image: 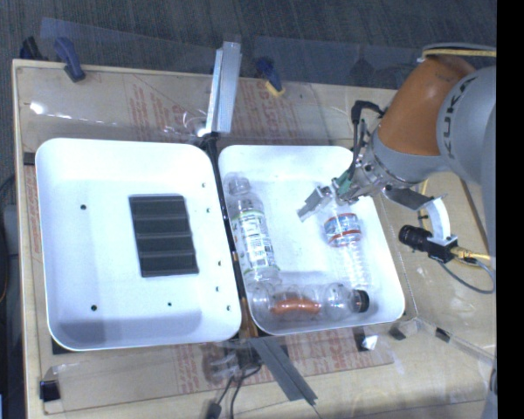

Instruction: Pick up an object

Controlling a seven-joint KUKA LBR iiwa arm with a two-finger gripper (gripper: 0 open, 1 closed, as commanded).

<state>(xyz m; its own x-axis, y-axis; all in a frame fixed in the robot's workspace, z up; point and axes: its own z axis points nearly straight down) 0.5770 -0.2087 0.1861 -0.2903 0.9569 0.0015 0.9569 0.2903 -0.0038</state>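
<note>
Now approaching: gripper hanging over right bin, fingers seemingly spread, pinching nothing. Bottle near right edge, just beside. Next: lowering onto bottle, then closing.

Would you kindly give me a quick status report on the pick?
Gripper over right bin, nothing seen in it. Three bottles in that bin, nearest just below it. Dark block in left bin.

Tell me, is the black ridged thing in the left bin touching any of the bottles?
Apart. The camera view shows the black ridged block alone in the left bin, with both bin walls between it and the nearest bottle in the right bin.
</note>
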